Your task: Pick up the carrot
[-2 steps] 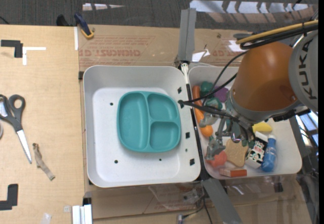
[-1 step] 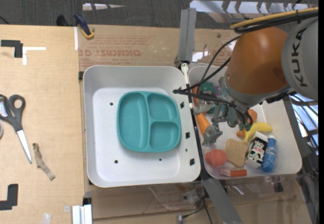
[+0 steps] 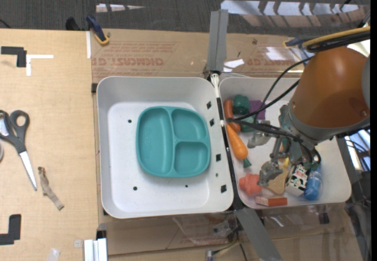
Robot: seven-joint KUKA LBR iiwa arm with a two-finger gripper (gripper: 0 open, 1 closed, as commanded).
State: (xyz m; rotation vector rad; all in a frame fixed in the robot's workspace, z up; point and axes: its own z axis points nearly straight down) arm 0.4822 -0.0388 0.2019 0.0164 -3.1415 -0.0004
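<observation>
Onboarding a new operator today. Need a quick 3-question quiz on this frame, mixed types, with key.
1. True or false: the carrot lies in the same bin as the teal plate.
2. Multiple choice: the gripper hangs over A) the left bin, B) the right bin, C) the scissors.
3. Fill in: the teal plate has ___ compartments.

Key
1. False: the carrot lies in the right bin, near the divider.
2. B
3. three

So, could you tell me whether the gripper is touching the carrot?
Apart. The camera view shows the gripper over toys further right, with bare bin floor between it and the carrot.
</observation>
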